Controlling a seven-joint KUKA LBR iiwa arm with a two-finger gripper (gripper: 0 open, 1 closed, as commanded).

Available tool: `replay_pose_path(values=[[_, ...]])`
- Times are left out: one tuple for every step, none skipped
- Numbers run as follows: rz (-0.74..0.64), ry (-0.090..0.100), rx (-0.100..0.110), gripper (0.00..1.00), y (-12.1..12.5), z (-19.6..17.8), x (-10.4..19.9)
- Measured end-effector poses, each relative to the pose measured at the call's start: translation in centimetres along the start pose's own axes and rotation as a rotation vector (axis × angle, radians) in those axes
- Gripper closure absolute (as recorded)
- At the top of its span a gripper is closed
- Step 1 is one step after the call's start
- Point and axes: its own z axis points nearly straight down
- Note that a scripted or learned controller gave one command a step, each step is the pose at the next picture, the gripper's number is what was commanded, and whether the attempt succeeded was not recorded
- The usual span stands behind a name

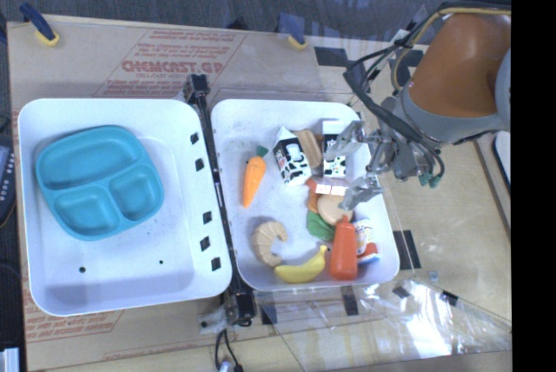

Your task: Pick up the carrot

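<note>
The orange carrot (pixel 253 178) with its green top lies in the left part of the right bin (pixel 228 214), pointing toward the near side. My gripper (pixel 355 162) hovers over the right side of that bin, well right of the carrot and apart from it. Its fingers (pixel 347 136) are spread open above a small black-and-white carton (pixel 334 160), with nothing gripped between them.
Around the carrot lie a cow-patterned carton (pixel 292 160), a croissant (pixel 268 240), a banana (pixel 301 268), a red bottle (pixel 344 250) and a green piece (pixel 319 225). The left bin (pixel 35 275) holds a blue divided plate (pixel 97 180).
</note>
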Motion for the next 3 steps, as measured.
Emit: replay_pose_path(values=[[-0.102,-0.002,-0.002,0.0,3.7,15.7,-1.2],[-0.025,0.003,-0.005,0.0,9.5,15.8,-2.1],[-0.032,0.0,-0.002,1.0,9.4,14.7,-2.2]])
